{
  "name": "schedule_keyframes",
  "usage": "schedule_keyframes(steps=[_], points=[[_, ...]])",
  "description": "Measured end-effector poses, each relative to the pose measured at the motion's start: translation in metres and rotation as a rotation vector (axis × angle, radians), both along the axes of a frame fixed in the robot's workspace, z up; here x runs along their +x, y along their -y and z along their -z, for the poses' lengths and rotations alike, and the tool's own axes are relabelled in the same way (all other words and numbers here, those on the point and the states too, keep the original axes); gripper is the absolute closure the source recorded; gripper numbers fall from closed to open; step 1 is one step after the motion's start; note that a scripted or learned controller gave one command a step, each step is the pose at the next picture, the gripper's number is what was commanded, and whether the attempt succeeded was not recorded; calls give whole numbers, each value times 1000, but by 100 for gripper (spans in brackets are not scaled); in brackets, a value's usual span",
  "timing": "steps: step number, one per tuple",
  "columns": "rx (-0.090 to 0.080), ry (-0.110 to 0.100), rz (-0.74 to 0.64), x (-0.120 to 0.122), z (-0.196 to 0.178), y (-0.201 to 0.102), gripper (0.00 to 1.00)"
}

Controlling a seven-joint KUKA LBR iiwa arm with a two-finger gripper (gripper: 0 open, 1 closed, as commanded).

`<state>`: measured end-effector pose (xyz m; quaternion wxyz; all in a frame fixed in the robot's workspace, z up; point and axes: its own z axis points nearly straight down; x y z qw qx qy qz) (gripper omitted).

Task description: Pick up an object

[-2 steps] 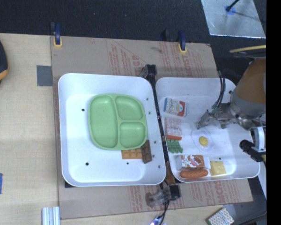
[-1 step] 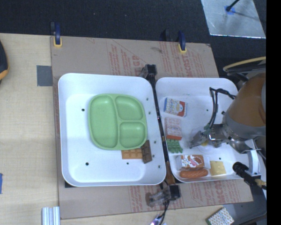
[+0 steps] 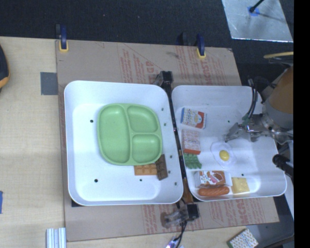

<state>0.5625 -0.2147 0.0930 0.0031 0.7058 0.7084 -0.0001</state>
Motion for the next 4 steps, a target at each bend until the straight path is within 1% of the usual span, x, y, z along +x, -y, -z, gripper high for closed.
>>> schedule_keyframes(steps=[1,2,3,4], points=[[2,1,-4,75,0,-3,0],[10,-16,-2,-9,2,-74,0],[-1,3,-2,77,-1,0,0],[9,-14,-1,7,2,-59,0]])
